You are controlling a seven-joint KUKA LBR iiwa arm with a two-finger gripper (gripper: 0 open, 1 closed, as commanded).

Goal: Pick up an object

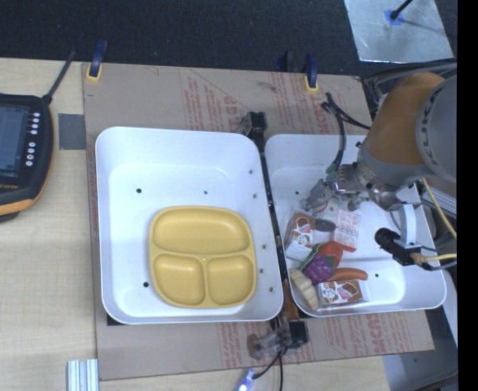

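We see the arm reaching in from the right, its claw low over the upper middle of the right bin. The metal parts there blur together, so we cannot tell how the claw stands, and we see nothing between its parts that we could call held.

The things to pick lie in a pile just below and left of the claw, in the lower left of that bin: a printed packet near the dividing wall, a white card with red print beside it, a purple piece, an orange-red sausage-like piece and another printed packet at the bottom. They touch and overlap. The left bin holds a yellow compartment tray, well apart from the claw.

We judge the pick as not yet made. What worries us is the clutter: flat packets lying against the bin floor give little to close on, so the claw may slide over them or pinch an edge that slips free on the lift. Overlapping pieces may also be nudged aside or dragged up together. The pile sits close to the wall between the bins, so a descent there could strike the rim.
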